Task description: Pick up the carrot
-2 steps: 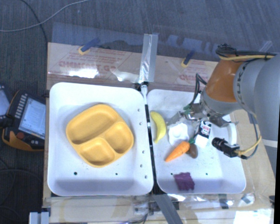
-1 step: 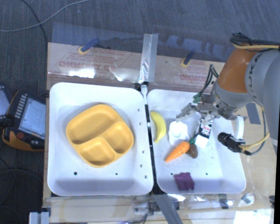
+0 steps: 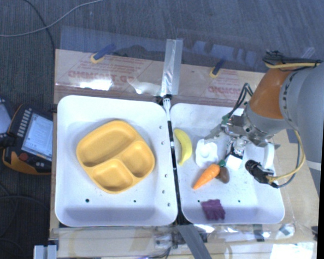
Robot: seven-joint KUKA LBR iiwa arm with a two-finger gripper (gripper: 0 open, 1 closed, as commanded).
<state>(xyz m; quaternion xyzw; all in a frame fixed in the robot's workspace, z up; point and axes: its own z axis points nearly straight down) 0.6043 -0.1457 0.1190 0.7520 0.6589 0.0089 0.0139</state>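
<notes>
The orange carrot (image 3: 205, 177) lies in the right bin (image 3: 266, 212), near its middle, with its dark stalk end (image 3: 224, 174) pointing right and up. My gripper (image 3: 229, 157) hangs just above that stalk end, slightly to the carrot's upper right, close to it. The grey arm with its orange band (image 3: 269, 94) comes in from the right over the bin's far corner. Nothing shows the carrot lifted; it rests on the bin floor.
A yellow banana (image 3: 184, 146) lies against the right bin's left wall. A white object (image 3: 206, 151) sits just above the carrot, beside the gripper. A purple object (image 3: 213, 209) is near the front. The left bin (image 3: 64, 202) bears a yellow divided plate (image 3: 115, 155).
</notes>
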